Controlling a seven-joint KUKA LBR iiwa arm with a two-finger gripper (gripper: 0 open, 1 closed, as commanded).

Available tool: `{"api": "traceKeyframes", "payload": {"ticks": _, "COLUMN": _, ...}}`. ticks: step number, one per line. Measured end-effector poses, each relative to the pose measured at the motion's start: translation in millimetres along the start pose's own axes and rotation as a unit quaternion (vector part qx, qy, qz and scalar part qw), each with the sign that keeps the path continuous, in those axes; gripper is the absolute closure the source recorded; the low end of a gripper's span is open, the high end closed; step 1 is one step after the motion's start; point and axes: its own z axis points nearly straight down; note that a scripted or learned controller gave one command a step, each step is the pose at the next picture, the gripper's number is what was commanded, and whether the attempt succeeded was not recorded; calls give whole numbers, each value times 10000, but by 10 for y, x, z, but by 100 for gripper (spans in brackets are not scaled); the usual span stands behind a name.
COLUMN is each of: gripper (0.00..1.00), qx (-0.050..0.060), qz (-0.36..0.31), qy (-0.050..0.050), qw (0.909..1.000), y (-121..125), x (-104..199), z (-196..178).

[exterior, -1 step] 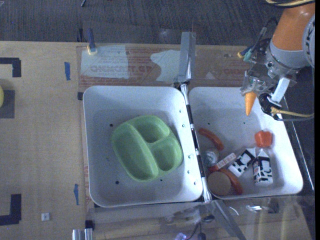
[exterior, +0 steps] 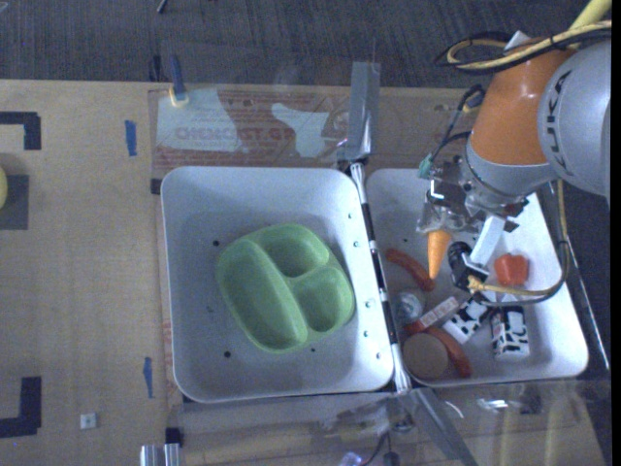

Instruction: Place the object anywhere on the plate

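Note:
A green divided plate with three compartments lies in the left white bin. My gripper hangs over the upper part of the right bin, under the grey wrist and orange band. An orange carrot-shaped piece sits directly below the gripper with its tip pointing toward the front; its top end is hidden by the gripper, so I cannot see whether it is gripped or lying on the bin floor.
The right bin also holds a red pepper-like piece, an orange-red block, a black-and-white piece, a brown disc and other small items. A metal divider separates the bins.

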Motion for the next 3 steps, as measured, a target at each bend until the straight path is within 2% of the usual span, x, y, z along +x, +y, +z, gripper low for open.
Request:
{"api": "traceKeyframes", "payload": {"ticks": 1, "gripper": 100, "qx": 7, "qz": -924, "qy": -1, "qw": 9957, "y": -563, "x": 658, "z": 0}}
{"api": "traceKeyframes", "payload": {"ticks": 2, "gripper": 100, "qx": -8, "qz": -321, "qy": -1, "qw": 9995, "y": -888, "x": 1481, "z": 17}}
{"api": "traceKeyframes", "payload": {"ticks": 3, "gripper": 0, "qx": -8, "qz": -317, "qy": 0, "qw": 9995, "y": -885, "x": 1477, "z": 15}}
